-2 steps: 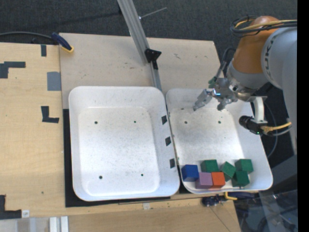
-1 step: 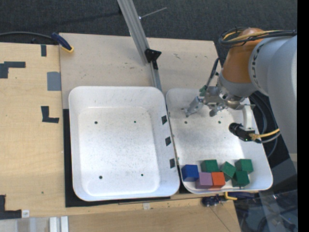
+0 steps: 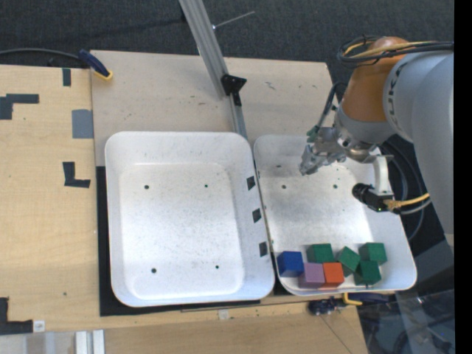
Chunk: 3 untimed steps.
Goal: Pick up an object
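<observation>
Block cluster, lower right of the frame, nearest the camera, along the near wall of the right bin (image 3: 295,198). Left to right:

- blue block (image 3: 290,262), leftmost, at the bin's lower left corner;
- purple block (image 3: 314,273), touching the blue one's right side;
- dark green block (image 3: 319,253), just behind the purple;
- orange block (image 3: 333,273), beside the purple;
- green block (image 3: 349,257), tilted, behind the orange;
- two further green blocks (image 3: 370,262), rightmost, one in front of the other.

The blocks sit packed together, most touching a neighbour.

Left bin (image 3: 177,212), centre left of the frame: bare white floor, standing on the tabletop (image 3: 44,198).

Tool (image 3: 313,158), upper part of the right bin, hanging from the grey arm's orange-banded wrist (image 3: 365,98). It points down at bare bin floor near the far wall. Nothing is seen in its grip; how far apart its tips stand cannot be told at this size.

Governing relation: the cluster lies well apart from the tool, toward the bottom of the frame and slightly right. The blue block is the most exposed piece, with free floor on its left and behind. A pick likely calls for travel down the frame across the bin before any descent.
</observation>
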{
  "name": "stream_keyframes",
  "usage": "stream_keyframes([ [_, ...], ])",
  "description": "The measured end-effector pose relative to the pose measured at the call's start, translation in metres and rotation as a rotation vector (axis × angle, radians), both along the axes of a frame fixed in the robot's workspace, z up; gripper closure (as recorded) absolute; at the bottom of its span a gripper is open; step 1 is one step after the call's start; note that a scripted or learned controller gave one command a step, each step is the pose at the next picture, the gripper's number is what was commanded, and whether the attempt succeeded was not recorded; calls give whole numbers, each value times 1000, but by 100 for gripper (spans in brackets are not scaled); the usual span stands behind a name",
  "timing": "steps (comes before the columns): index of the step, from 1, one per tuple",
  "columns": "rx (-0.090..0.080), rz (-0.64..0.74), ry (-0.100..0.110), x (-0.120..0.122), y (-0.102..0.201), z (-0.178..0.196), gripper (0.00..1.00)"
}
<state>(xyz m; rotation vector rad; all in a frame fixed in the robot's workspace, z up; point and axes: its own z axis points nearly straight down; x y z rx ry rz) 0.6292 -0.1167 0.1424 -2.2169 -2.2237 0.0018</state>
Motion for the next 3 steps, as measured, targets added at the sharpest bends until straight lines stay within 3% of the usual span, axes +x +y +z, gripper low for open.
stream_keyframes([
  [3,-1,-1,-5,-3,3,122,100],
])
